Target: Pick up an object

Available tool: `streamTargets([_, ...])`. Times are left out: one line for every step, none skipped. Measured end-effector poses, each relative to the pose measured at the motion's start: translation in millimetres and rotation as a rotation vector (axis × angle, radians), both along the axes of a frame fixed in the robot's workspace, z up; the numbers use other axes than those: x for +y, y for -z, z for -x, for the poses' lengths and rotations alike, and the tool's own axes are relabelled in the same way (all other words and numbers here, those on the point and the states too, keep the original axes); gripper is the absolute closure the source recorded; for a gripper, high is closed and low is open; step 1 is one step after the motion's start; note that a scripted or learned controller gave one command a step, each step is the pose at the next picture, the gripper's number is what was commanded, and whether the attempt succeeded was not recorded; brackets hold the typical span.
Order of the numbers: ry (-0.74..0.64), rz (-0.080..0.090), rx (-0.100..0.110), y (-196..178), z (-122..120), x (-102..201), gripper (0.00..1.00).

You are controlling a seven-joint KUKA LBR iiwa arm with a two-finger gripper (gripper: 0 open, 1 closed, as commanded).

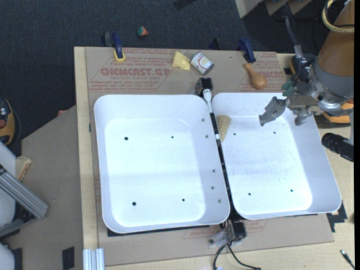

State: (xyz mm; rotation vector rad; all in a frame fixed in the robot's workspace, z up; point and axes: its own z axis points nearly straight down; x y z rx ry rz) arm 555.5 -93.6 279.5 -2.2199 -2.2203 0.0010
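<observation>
One object in the bins is all I can spot: a small tan cone-ish wedge [223, 125] in the right bin [281, 207], tucked right up against the bin's left wall, near the far-left corner. Its wide end points toward 12 o'clock and it narrows toward 6, so the long axis runs roughly 12-to-6, parallel to the divider between the two bins. Can't tell if it's actually touching the wall or just beside it.

From the wedge, the gripper [283, 110] sits off at about 3 o'clock, maybe a hair toward 2, hovering over the far part of the same bin. Flip that around: the wedge lies at roughly 9 o'clock from the gripper, across a stretch of bare bin floor. So my guess is the next move is mostly a sideways slide toward 9, then down.

One grey finger sticks out toward 8 o'clock and a second bit hangs nearer the wrist, with nothing between them that I can see. How wide they're spread, honestly can't tell from this angle.

Biggest worry, I reckon: the wedge hugs the wall, so there may be little room for a finger on that side.

Left bin [112, 167] is beside it at 9 o'clock.
</observation>
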Motion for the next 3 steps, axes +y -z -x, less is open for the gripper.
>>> streamTargets([-0.001, 0.006, -0.024, -266.7, 0.5, -18.8, 0.0])
streamTargets([-0.005, -0.001, 0.006, -181.8, 9.8, 59.9, 0.0])
streamTargets([-0.001, 0.002, -0.006, -196.5, 8.4, 56.4, 1.0])
